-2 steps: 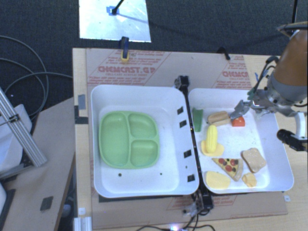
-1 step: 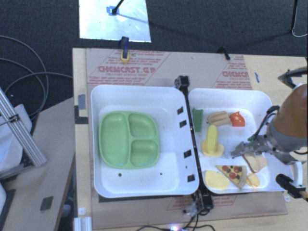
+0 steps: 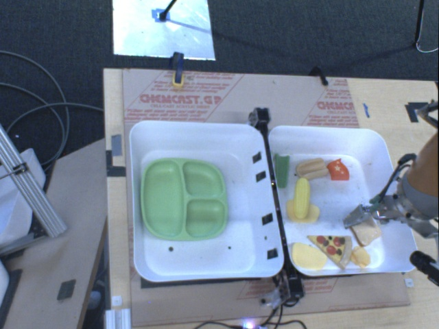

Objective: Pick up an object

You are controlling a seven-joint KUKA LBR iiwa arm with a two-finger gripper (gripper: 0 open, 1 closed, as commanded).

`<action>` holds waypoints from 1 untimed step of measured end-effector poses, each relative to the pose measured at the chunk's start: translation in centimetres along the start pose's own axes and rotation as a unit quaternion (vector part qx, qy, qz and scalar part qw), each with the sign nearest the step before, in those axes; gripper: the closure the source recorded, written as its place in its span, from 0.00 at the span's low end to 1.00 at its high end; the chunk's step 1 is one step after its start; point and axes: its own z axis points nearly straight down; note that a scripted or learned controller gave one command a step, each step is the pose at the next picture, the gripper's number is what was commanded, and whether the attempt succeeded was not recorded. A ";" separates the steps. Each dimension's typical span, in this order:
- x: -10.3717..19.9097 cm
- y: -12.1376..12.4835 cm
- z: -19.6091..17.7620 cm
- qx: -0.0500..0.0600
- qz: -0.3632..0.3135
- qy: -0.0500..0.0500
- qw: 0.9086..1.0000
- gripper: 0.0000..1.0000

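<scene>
Two shallow white plastic bins sit side by side: the left bin (image 3: 199,134) bears a green divided plastic tray (image 3: 183,198), the right bin (image 3: 370,142) a scatter of toy food, including a yellow corn cob (image 3: 302,197) and a pizza slice (image 3: 331,246). The gripper (image 3: 364,214) is low at the right bin's near-right corner, beside a tan toast-like piece (image 3: 366,233). Its finger opening cannot be made out and nothing is visibly clamped, so the pick looks not yet done.

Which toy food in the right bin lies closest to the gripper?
The tan bread slice, right beside the gripper; the pizza slice lies farther left.
</scene>
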 end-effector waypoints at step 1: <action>4.8 6.9 2.2 -0.003 -0.005 0.000 1.000 0.00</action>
